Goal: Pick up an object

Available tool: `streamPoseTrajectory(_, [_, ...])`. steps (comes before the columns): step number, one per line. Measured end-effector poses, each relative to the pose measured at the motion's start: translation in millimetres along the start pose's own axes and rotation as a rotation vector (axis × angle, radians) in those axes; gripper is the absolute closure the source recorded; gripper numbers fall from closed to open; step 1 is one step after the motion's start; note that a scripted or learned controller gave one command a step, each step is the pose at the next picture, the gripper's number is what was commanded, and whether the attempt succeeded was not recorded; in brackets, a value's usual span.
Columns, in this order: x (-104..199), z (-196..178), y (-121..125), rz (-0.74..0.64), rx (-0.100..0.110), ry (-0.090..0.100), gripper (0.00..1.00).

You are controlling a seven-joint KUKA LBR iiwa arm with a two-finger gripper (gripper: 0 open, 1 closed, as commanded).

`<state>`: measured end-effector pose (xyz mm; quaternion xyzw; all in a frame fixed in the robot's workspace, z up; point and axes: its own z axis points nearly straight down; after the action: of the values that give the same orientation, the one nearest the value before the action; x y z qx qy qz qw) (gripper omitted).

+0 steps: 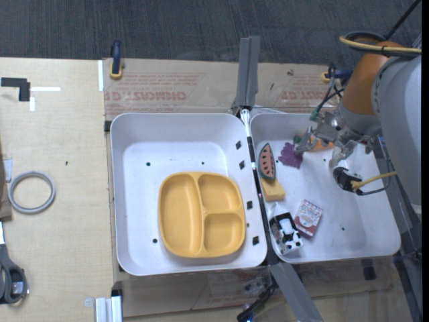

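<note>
Right white bin [375, 237], watermelon slice [267, 162] lengthwise toward far wall, hand [310, 139] possibly pinching purple object [290, 155].

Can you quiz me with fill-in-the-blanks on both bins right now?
1. The yellow plate lies in the ____ bin.
2. The plate has ____ compartments.
3. The watermelon slice lies in the right bin beside the ____ between the bins.
4. The pincer is next to a ____ toy.

Missing: left; three; divider; purple
</note>
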<state>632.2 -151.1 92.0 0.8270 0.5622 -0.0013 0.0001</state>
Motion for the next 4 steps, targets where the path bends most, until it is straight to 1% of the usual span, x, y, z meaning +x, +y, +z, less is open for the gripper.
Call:
streamPoseTrajectory(1, [-21.4, 6.6, 27.5, 0.400, 0.048, -0.008, 0.00])
streamPoseTrajectory(2, [-49.5, -86.2, 27.0, 0.170, -0.001, 0.000, 0.00])
streamPoseTrajectory(3, [-2.1, -5.6, 23.3, 0.460, -0.008, 0.004, 0.00])
streamPoseTrajectory(4, [-2.3, -5.4, 16.6, 0.868, -0.005, 0.009, 0.00])
